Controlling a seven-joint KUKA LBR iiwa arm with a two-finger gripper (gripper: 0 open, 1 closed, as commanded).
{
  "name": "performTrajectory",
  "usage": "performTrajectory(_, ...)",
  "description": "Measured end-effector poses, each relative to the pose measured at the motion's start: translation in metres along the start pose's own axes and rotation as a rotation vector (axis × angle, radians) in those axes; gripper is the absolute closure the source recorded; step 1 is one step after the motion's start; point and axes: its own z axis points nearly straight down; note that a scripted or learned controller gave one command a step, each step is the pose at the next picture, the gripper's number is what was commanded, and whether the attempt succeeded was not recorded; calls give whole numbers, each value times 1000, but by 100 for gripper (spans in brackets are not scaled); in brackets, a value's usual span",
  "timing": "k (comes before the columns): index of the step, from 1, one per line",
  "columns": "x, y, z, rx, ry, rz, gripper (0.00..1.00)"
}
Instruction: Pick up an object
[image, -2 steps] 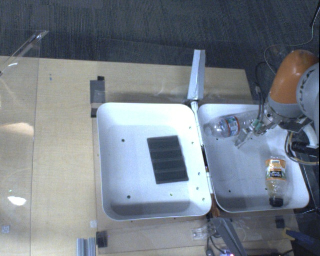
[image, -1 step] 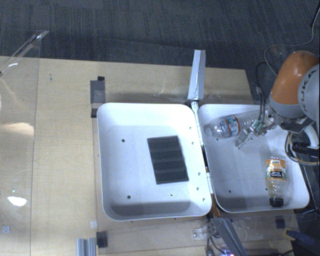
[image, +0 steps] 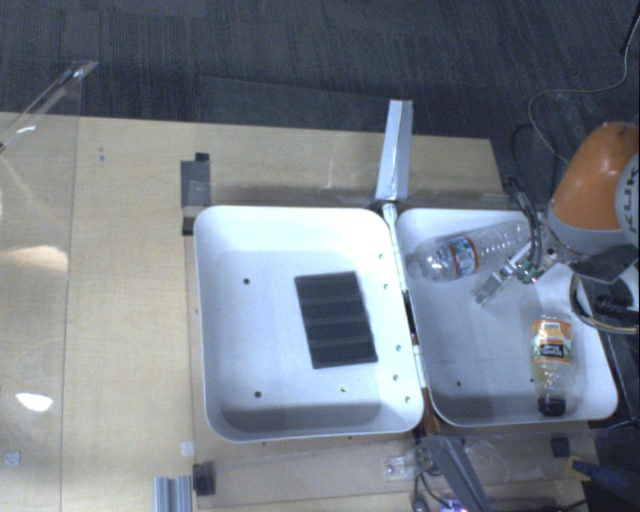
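Hanging over the right bin, the pincer was seen beside a clear bottle; its opening could not be told. A second bottle lay nearby, and a black pad in the left bin.

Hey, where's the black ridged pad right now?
The black pad lies flat near the middle of the left bin, apart from the two bottles in the right bin.

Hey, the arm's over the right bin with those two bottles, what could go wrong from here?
1. The clear bottle lies on its side beside the gripper; round and smooth, it may roll or slip away.
2. The small bottle lies near the right bin's front wall, leaving little room for a grasp.
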Motion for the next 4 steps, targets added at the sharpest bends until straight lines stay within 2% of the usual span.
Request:
performTrajectory(1, -14, 26, 1, 62, 43, -6, 0)
performTrajectory(2, -9, 28, 1, 58, 34, 25, 0)
performTrajectory(3, -8, 29, 1, 58, 33, 20, 0)
performTrajectory(4, -7, 39, -42, 38, 35, 24, 0)
